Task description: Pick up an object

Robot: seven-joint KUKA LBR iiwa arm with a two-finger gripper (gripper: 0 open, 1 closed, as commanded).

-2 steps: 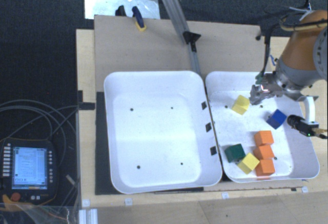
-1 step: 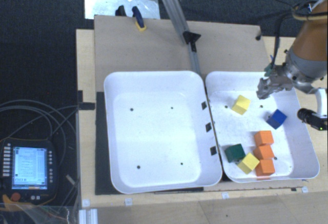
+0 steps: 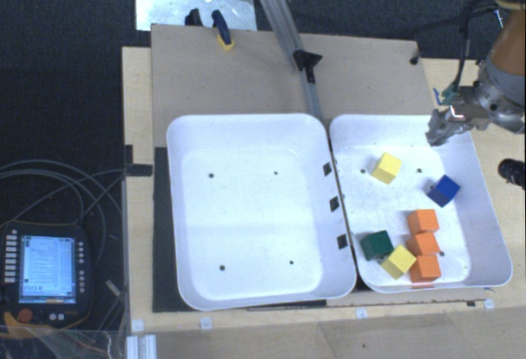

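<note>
Gripper (image 3: 440,129) over right bin's (image 3: 485,209) far edge.
Your blue block (image 3: 444,190) lies near, below the jaws; their state: cannot tell.

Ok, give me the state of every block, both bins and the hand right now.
hand: over right bin's far edge, holding nothing visible
yellow block: loose, apart
blue block: loose, apart
green block: beside second yellow block
orange blocks: clustered
right bin: holds all blocks
left bin: flat on bench

Coloured blocks (image 3: 412,238) in right bin (image 3: 485,209) (arm (image 3: 501,86) above far corner)
</note>
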